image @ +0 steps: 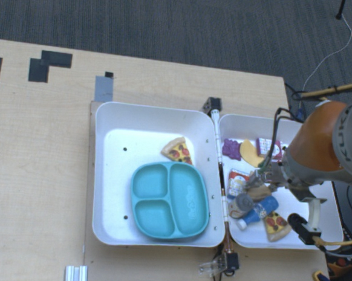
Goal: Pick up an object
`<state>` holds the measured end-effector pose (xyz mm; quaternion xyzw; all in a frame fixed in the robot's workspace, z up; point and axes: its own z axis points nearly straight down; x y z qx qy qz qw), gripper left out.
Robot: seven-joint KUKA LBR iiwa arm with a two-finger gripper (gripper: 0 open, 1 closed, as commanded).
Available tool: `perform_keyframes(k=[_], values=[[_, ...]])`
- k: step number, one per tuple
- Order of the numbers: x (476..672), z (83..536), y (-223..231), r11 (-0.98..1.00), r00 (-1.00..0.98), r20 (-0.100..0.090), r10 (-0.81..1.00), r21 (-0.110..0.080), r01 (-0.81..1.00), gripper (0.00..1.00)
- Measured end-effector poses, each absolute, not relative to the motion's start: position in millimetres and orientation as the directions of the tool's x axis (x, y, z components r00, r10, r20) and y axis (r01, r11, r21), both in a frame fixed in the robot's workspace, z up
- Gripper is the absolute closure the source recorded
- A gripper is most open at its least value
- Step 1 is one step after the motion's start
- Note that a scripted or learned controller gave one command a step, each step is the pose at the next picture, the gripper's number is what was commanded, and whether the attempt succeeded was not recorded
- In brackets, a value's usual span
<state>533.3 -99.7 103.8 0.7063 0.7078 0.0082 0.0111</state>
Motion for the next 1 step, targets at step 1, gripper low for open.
perform_keyframes(k=[1], values=[[490.0,184.8,-20.6,0.005,-0.005,0.002,1.0,0.003,1.0,1.0]])
